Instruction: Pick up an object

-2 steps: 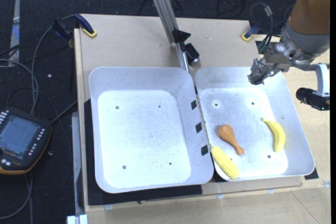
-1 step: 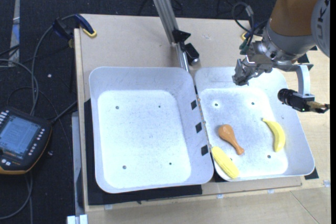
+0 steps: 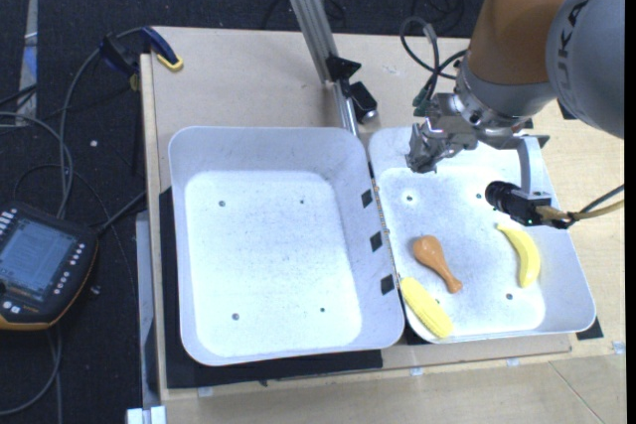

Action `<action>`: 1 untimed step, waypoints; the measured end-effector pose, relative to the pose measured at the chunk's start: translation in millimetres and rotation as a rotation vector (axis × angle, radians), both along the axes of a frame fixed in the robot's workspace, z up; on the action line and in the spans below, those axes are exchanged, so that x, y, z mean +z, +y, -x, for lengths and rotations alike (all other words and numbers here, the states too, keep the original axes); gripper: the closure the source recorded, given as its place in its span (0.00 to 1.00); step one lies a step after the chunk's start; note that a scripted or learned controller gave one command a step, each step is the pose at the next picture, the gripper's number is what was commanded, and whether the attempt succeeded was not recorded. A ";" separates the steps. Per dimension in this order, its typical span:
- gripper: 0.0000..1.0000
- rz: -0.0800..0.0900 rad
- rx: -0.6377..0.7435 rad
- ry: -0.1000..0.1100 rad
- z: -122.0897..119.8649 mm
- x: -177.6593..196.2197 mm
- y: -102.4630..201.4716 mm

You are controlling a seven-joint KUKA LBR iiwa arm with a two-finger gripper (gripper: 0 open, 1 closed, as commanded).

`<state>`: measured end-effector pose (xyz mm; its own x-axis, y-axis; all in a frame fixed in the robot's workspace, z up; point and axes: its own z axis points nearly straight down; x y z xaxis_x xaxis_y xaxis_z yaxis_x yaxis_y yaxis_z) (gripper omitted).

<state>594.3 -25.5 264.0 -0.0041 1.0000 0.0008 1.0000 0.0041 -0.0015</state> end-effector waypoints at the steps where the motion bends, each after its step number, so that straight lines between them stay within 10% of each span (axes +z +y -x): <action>1: 1.00 0.000 0.000 0.000 -2.7 -19.7 55.1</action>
<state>597.0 29.6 244.3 -0.0041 1.0000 0.0008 1.0000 0.0041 -0.0016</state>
